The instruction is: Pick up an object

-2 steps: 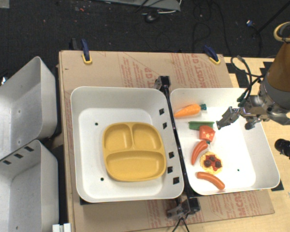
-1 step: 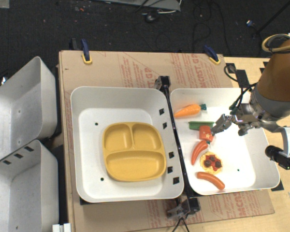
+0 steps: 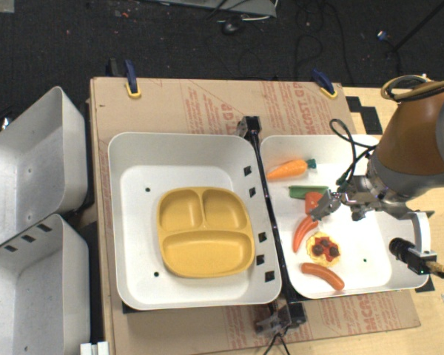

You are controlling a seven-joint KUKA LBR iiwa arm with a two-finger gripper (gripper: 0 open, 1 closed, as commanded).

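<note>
The right bin holds several toy foods. An orange carrot lies at its far left, with a small green piece just below it. A red pepper curves down the left side, beside a round pizza-like piece. A red sausage lies near the front. My gripper hangs low over the upper end of the red pepper, right beside the green piece. Nothing is visibly lifted.
The left bin carries a yellow divided plate. A black divider runs between the bins. The arm's grey and orange body covers the right bin's far right corner. Two white bins stand off the bench at left.
</note>
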